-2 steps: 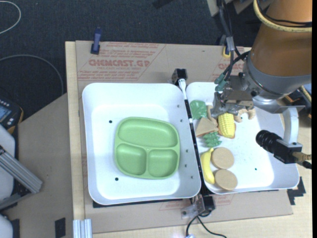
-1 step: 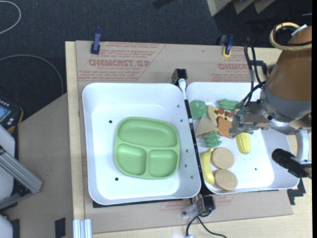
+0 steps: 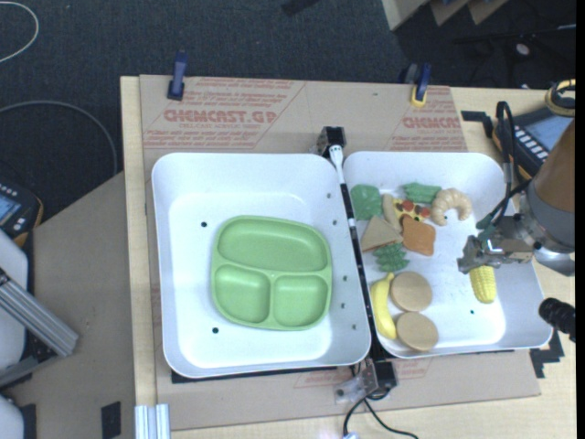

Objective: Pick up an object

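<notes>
Camera view, from above at a slant. Desk (image 3: 274,108) carries two white bins side by side. Left bin (image 3: 183,245) holds a green divided plate (image 3: 271,273) near its middle. Right bin (image 3: 457,323) holds the loose things: green pieces at 11 and 12 o'clock, a croissant (image 3: 452,204) toward 1 o'clock, a brown wedge (image 3: 379,234) and an orange square (image 3: 420,237) near centre, two tan discs (image 3: 413,311) and a banana (image 3: 382,309) toward 7 o'clock, and a corn cob (image 3: 483,283) at about 4 o'clock.

Arm comes in from 3 o'clock. Pincer (image 3: 477,256) sits low in the right bin, just above the top end of the corn cob, seemingly touching or nearly so. Whether its fingers are spread or pressed together, I cannot tell; the tips are too small and dark against the cob.

Progress, as a judgement: approach looks done, with the corn cob the likely pick. The cob lies flat on the bin floor, so nothing is lifted. Left to do: a firm grip and the lift clear of the bin.
</notes>
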{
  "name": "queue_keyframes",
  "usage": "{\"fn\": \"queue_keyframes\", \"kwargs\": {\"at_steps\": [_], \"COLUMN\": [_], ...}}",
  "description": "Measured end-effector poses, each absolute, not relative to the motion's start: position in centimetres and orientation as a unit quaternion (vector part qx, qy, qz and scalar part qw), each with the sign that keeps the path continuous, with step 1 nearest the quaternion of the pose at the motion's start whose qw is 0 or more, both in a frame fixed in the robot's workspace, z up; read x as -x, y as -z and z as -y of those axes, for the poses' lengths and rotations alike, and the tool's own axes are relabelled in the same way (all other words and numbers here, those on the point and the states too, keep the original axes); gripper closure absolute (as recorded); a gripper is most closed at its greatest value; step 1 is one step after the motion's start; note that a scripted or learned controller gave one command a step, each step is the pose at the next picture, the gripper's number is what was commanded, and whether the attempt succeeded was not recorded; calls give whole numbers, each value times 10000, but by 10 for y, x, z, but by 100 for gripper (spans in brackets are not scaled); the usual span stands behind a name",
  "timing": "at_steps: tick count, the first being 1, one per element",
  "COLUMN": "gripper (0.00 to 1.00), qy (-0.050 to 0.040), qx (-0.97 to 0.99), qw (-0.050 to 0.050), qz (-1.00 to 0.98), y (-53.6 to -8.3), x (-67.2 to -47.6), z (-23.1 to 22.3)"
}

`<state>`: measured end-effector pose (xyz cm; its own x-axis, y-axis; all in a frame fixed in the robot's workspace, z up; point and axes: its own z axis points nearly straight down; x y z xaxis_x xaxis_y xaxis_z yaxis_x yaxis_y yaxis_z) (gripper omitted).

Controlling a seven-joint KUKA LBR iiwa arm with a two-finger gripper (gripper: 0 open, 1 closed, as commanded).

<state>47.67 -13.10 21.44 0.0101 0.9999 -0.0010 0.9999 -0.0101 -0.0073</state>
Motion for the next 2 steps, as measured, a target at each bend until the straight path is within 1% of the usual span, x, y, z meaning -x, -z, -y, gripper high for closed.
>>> {"fn": "queue_keyframes", "kwargs": {"at_steps": [1, 2], "gripper": [100, 100], "qy": [18, -34], "qx": [7046, 7093], "qw": [-14, 33], "qz": [7096, 7049], "y": [-249, -157], "x": [-480, -477], "z": [61, 116]}}
